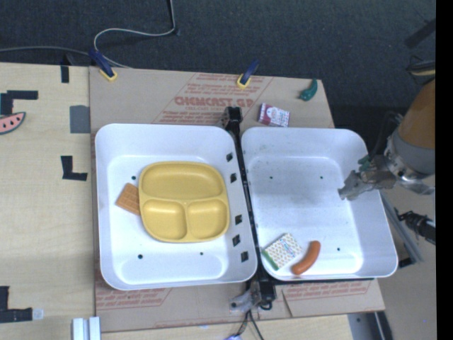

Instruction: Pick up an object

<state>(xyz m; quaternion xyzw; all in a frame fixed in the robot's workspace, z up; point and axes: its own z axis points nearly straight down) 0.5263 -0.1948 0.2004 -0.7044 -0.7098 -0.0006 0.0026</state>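
In the right bin [297, 147] an orange-brown sausage [306, 258] lies near the front edge, with a small patterned packet [282, 250] just to its left. My gripper [352, 188] hovers at the bin's right side, well behind and to the right of both, and nothing is visible between its fingers. The left bin [120, 154] holds a yellow divided plate [185, 200] with a tan waffle-like cracker [128, 199] tucked at its left edge.
A small red-and-white packet [272, 115] and a green clip [308, 89] lie on the cardboard behind the right bin. Yellow clamps [247, 76] and a cable [134, 34] sit at the back. A black divider [238, 190] runs between the bins.
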